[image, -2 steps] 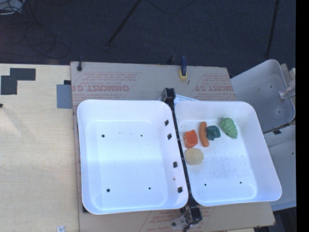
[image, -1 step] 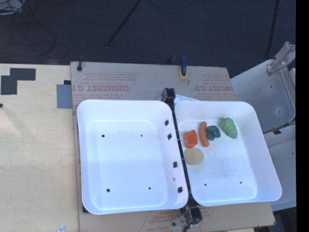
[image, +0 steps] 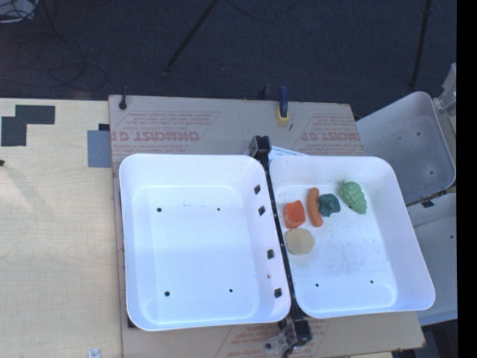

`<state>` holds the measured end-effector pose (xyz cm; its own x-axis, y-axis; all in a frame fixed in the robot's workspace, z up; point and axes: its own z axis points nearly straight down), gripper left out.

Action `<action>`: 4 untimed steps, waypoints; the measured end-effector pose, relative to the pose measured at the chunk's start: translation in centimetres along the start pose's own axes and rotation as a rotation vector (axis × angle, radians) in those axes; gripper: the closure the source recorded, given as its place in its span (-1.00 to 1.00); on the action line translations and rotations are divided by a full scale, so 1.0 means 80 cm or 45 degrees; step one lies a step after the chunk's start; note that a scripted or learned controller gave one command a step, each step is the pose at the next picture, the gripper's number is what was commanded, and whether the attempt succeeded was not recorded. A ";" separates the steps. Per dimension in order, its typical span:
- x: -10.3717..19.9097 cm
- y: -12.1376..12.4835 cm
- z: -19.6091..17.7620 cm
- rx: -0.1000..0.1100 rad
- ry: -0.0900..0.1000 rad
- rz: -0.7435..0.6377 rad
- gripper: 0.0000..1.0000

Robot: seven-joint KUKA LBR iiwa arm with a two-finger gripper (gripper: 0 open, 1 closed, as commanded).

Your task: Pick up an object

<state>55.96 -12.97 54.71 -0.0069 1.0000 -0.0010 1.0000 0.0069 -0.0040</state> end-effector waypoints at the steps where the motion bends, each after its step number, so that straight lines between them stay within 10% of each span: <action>1: 0.107 0.017 0.101 0.009 0.005 -0.002 1.00; 2: 0.158 -0.028 0.007 -0.008 0.002 0.003 1.00; 3: 0.250 -0.048 0.012 0.002 0.002 -0.001 1.00; 4: 0.349 -0.041 0.180 0.018 -0.002 -0.001 1.00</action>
<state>52.44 14.89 40.28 -0.0081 1.0000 -0.0029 0.9998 0.0080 -0.0179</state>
